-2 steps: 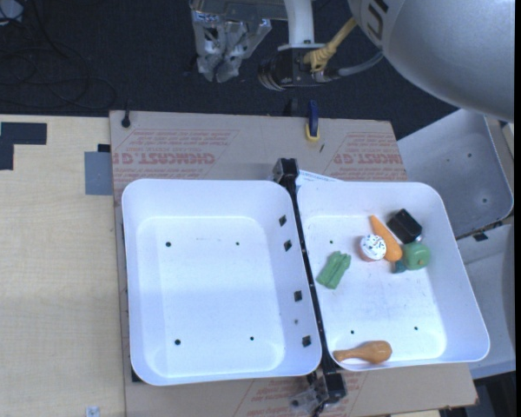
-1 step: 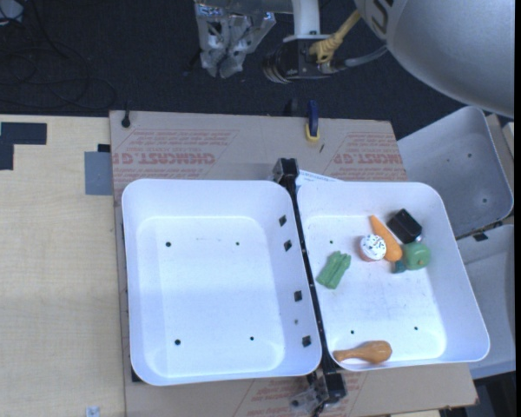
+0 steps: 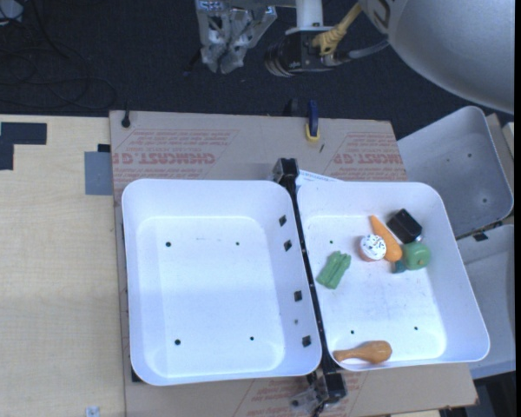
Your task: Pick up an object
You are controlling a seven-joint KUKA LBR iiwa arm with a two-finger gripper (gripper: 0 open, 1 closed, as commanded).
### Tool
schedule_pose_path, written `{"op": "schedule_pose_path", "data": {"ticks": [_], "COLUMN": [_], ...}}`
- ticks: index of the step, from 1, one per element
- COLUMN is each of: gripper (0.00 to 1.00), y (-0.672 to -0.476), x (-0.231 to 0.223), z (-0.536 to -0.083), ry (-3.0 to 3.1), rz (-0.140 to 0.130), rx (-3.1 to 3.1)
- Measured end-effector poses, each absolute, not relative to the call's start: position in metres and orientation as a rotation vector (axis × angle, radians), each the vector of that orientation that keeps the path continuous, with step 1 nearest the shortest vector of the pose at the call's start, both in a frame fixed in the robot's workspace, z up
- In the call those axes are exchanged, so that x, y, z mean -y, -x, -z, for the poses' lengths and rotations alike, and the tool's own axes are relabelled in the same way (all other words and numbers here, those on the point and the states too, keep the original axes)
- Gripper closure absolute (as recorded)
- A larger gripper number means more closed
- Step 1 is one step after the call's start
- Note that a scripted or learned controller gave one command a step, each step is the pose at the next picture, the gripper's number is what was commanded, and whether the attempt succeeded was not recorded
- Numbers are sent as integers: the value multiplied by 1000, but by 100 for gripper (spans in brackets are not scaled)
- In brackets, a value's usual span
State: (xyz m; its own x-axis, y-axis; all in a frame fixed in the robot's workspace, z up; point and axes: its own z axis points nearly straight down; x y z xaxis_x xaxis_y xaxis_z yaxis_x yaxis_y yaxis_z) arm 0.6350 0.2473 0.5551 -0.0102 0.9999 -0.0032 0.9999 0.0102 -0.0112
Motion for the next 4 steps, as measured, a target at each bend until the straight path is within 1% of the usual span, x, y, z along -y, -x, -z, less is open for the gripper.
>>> {"op": "schedule_pose_path", "data": {"ticks": [2, 4], "gripper": [100, 100], "y": [-635, -634], "x": [-251, -255], "z": [-573, -592], "ry": [2196, 2186], "rz": [-19, -14], "rx": [2237, 2249]}}
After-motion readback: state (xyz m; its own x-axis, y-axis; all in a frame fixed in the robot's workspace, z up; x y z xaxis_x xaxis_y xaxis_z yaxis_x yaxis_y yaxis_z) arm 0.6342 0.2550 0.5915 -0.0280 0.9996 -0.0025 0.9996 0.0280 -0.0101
